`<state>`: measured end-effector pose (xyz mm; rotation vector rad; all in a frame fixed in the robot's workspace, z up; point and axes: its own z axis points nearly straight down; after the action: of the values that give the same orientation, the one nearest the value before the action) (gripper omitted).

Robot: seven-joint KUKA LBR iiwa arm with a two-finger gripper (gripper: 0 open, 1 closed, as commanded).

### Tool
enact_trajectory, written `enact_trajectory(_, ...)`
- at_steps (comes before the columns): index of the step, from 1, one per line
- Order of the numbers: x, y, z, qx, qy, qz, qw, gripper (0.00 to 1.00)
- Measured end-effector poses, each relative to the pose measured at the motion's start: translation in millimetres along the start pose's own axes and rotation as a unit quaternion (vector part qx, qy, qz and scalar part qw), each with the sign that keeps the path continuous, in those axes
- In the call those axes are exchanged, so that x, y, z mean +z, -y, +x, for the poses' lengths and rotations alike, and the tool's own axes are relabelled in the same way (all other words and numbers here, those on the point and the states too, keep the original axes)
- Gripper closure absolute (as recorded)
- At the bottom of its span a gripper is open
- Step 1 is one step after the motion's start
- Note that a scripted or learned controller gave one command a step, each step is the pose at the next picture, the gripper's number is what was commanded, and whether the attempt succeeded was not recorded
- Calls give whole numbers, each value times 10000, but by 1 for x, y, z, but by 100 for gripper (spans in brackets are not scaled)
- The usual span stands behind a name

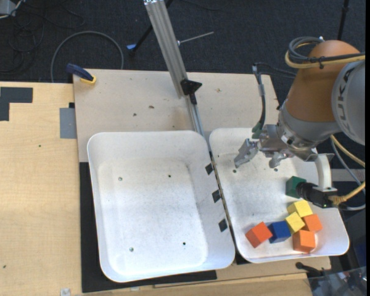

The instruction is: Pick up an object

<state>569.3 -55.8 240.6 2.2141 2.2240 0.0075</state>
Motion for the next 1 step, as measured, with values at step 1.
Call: enact_trajectory(1, 45, 28, -83, 62, 14, 67, 10000, 0)
